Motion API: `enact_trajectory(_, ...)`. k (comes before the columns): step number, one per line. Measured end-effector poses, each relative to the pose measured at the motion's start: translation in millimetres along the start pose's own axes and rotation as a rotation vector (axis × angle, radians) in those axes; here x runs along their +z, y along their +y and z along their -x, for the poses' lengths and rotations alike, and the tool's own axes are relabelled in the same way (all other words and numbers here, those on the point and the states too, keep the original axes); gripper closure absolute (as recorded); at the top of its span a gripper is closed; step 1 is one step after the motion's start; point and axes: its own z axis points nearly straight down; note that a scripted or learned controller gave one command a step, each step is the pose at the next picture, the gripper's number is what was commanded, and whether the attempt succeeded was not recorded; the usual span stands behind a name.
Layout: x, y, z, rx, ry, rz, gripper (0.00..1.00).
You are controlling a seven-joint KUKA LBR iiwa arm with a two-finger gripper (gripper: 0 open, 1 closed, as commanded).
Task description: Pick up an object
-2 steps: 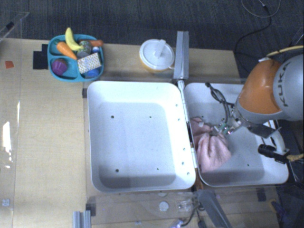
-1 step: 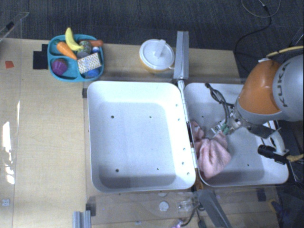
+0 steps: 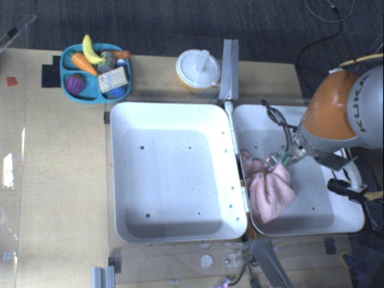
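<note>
Far off to the gripper's left, up at the back of the bench, sits a blue tray (image 3: 90, 95) of toy food with a banana (image 3: 90, 50) and a carrot (image 3: 83, 63) in it, and nearer, still left and behind, a round white lidded container (image 3: 198, 69) beside the grey metal post (image 3: 229, 71) that rises where the two bins meet. The left bin (image 3: 174, 173) lies well to the gripper's left across the shared rim. In the right bin (image 3: 300, 221) a pink cloth (image 3: 270, 191) hangs bunched directly under the gripper (image 3: 282, 159), its top gathered up at the tip, so it looks pinched there and lifted. Black cables (image 3: 279, 120) loop just behind it, and the grey arm (image 3: 345, 116) with its orange band looms to the right.
</note>
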Motion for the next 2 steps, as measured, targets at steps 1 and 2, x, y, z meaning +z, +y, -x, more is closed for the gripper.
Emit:
enact_trajectory(1,-172,33,10,0.112,0.010,-0.017,1.00)
enact_trajectory(2,-137,30,-52,0.082,0.016,-0.022,1.00)
